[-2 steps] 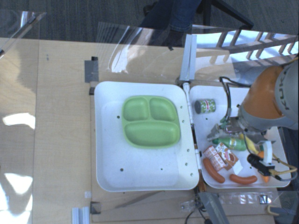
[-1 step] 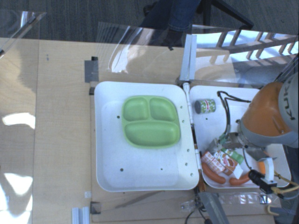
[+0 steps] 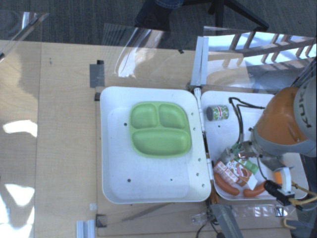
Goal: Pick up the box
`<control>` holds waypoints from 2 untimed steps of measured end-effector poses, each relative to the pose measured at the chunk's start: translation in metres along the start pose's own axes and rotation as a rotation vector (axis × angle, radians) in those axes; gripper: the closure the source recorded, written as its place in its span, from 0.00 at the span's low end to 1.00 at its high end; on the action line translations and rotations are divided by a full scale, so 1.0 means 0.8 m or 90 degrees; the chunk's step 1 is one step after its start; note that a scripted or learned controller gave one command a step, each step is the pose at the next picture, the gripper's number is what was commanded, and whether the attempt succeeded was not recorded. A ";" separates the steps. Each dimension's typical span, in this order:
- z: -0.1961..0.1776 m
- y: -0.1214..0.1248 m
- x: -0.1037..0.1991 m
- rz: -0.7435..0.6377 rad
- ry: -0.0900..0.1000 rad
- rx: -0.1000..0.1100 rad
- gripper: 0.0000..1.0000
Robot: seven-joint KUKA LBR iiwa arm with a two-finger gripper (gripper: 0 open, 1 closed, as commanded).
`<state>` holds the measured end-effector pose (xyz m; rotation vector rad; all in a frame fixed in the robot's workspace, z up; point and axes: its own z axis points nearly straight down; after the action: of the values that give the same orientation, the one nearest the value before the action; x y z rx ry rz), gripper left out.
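My hand (image 3: 241, 151) hovered just above the red-and-white printed cardboard box (image 3: 236, 173), grip unreadable; descent and closing seemed next.

I see a divided plate (image 3: 161, 129) in the left bin (image 3: 114, 182); in the right bin (image 3: 218, 128), a can (image 3: 217, 113) sits near the far-left corner, a box (image 3: 237, 173) near the front edge.

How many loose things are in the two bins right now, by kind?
Plate: 1, green, in the left bin
Can: 1, in the right bin
Box: 1
Sausages: 2
Total: 5
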<state>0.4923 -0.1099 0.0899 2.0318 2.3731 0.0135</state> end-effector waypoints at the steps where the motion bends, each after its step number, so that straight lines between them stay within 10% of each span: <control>1: 0.000 0.001 0.004 -0.036 0.000 0.000 0.00; 2: 0.000 0.001 0.004 -0.064 0.001 0.000 0.00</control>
<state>0.4924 -0.1068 0.0898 1.9095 2.4726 0.0132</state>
